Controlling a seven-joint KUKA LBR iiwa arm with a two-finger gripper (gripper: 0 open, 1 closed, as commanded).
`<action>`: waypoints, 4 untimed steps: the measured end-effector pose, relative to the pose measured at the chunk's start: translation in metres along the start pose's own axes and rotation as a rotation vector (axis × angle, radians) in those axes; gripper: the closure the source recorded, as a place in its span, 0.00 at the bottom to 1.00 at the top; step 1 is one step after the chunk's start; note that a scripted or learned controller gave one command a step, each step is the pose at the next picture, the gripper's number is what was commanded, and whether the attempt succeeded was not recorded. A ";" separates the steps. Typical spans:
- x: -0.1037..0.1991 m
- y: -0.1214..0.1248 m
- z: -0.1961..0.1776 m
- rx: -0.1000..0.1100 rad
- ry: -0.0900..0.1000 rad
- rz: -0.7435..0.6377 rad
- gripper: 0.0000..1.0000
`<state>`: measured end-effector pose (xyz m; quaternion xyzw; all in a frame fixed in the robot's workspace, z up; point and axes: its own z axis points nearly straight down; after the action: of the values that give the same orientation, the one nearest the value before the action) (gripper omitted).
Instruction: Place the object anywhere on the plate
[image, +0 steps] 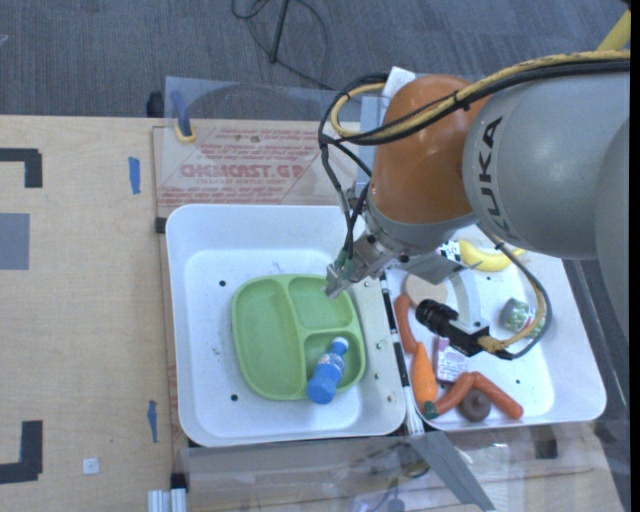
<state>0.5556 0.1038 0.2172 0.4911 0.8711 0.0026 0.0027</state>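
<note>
Bottle, blue, lies on your green plate in its lower right compartment, well below the jaws, which hang over the plate's upper right rim. You cannot tell their opening. Carrots lie right of them.

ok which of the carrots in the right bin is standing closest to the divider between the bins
The orange carrot with its green end pointing toward the bin's near edge, lying almost along the divider. The other carrots lie crossed farther right, by a brown round thing.
</note>
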 end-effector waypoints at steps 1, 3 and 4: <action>0.036 0.008 -0.086 0.006 0.000 0.176 1.00; 0.063 0.089 -0.134 0.002 0.000 -0.170 1.00; 0.053 0.129 -0.131 0.002 0.000 -0.211 1.00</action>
<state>0.6374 0.2156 0.3491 0.3967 0.9179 0.0014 0.0027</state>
